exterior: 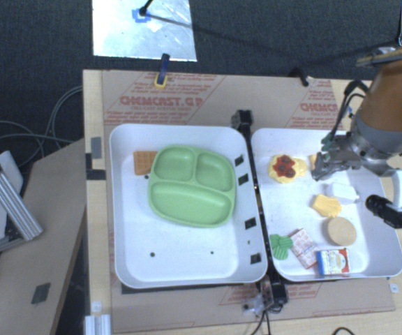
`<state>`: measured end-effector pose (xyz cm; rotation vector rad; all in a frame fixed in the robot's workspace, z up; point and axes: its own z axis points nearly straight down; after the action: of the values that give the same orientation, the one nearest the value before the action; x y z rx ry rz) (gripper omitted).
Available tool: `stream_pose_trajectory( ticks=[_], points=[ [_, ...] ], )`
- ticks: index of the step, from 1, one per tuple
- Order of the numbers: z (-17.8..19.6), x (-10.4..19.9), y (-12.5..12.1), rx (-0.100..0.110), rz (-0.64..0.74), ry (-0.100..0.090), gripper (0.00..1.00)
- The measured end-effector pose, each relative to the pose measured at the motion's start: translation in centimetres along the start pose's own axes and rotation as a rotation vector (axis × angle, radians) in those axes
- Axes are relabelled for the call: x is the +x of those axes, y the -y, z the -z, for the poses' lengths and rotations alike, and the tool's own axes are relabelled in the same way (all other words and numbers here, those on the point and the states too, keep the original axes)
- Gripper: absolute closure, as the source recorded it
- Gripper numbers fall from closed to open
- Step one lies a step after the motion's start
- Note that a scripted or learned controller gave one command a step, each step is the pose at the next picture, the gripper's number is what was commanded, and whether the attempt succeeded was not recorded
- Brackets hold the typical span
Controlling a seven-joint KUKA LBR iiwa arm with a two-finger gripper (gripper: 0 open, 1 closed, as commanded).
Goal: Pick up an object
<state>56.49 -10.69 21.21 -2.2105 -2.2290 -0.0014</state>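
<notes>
camera view: gripper [324, 165] hangs low over the right bin [375, 264]; i cannot tell its state. nearest is the yellow-and-red toy [285, 167], just left of it; the yellow block [326, 205] lies just below.

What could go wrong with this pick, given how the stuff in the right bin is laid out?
The gripper sits low near the right bin's upper part, among the red-topped yellow toy, a white piece and a yellow block. It may well nudge a neighbour instead of closing on one item. The flat items may be hard to grip.
</notes>
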Motion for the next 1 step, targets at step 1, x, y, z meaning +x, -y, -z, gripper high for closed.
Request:
stream_pose_trajectory(
  ticks=[1],
  points=[
    [1.42, 4.60, 3.65, 0.000, 0.000, 0.000, 1.00]
  ],
)
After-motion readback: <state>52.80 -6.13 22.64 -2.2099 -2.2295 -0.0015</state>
